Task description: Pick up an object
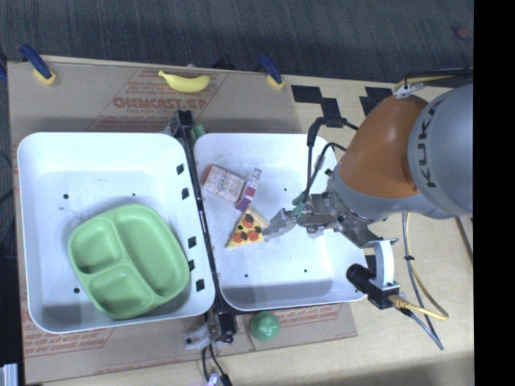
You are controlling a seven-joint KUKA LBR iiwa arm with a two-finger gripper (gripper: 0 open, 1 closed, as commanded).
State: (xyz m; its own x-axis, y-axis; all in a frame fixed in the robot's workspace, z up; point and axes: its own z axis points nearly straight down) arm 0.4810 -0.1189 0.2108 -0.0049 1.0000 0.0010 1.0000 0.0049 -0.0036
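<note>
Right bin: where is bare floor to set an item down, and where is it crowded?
In the right bin, bare floor runs along the near wall below the pizza slice, and along the far wall above the small box. The middle is crowded: box, pizza slice and end effector sit close together.

fixed overhead slant over both bins (113, 147)

Arm (418, 159) cut off at right edge, small carton's (223, 182) label unreadable — too blurred
</note>
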